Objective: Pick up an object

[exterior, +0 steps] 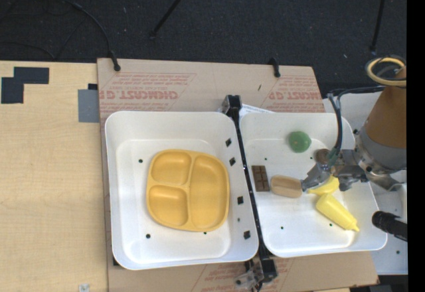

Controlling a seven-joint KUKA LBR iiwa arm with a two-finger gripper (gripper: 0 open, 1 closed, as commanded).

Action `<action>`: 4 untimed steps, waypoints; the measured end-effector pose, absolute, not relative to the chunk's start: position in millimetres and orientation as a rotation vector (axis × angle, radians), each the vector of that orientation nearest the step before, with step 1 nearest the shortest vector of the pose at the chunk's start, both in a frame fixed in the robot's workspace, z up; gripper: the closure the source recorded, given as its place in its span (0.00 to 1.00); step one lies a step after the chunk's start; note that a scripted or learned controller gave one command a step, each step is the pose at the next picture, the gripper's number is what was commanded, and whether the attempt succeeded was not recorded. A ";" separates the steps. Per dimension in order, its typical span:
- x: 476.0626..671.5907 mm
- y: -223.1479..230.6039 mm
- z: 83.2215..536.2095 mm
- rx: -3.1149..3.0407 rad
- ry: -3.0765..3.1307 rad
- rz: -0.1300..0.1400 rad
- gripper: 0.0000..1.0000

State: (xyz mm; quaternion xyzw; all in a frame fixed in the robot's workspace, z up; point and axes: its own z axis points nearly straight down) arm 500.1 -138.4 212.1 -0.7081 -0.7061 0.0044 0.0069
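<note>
Over the right bin [265, 231] the gripper [317, 180] hangs low, and whether its jaws are parted or closed cannot be told. A yellow cone [338, 212] lies just below and right of them, a tan block [286, 186] just left, a green ball [299, 141] above. Farther left, the left bin [126, 231] holds a yellow divided plate [188, 189].

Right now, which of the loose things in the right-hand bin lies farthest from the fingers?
The green ball, alone toward the bin's back. The tan block, brown piece and yellow cone all lie nearer the gripper.
</note>
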 end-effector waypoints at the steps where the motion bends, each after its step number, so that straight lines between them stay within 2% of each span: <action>1: 502.2 -137.9 218.4 -2.218 -2.218 0.003 0.00; 3: 512.7 -138.9 108.8 -2.218 -2.219 0.002 0.00; 4: 512.3 -138.1 86.8 -2.218 -2.218 0.004 0.00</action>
